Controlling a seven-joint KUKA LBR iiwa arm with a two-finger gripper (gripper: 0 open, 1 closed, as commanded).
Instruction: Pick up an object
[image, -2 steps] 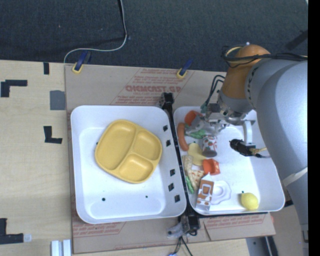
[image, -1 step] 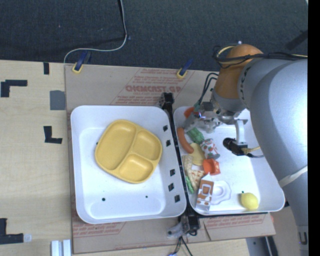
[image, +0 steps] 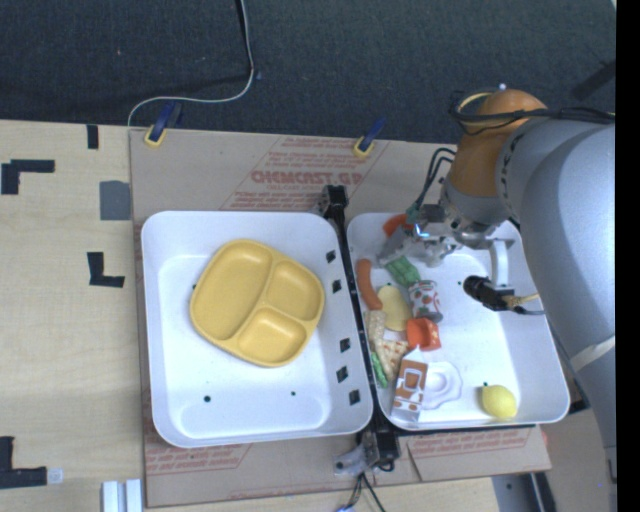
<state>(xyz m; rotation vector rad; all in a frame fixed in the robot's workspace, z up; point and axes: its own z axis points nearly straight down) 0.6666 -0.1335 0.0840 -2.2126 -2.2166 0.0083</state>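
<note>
My gripper (image: 420, 236) hangs low over the far left part of the right bin (image: 535, 365). A small red-orange piece (image: 395, 222) lies just left of it, and a green item (image: 403, 270) lies just in front. Along the bin's left side are a reddish sausage (image: 367, 283), a pale yellow piece (image: 393, 306), a small printed can (image: 427, 298) and an orange-red piece (image: 423, 334). Nearer the front are an orange-and-white carton (image: 409, 384) and a yellow lemon (image: 498, 401). I see nothing held by the gripper.
The left bin (image: 170, 380) holds a yellow divided plate (image: 257, 301). The divider between the bins (image: 345, 300) runs close beside the piled objects. The grey arm (image: 570, 230) covers the right bin's far right side. Bare bin floor shows around (image: 500, 345).
</note>
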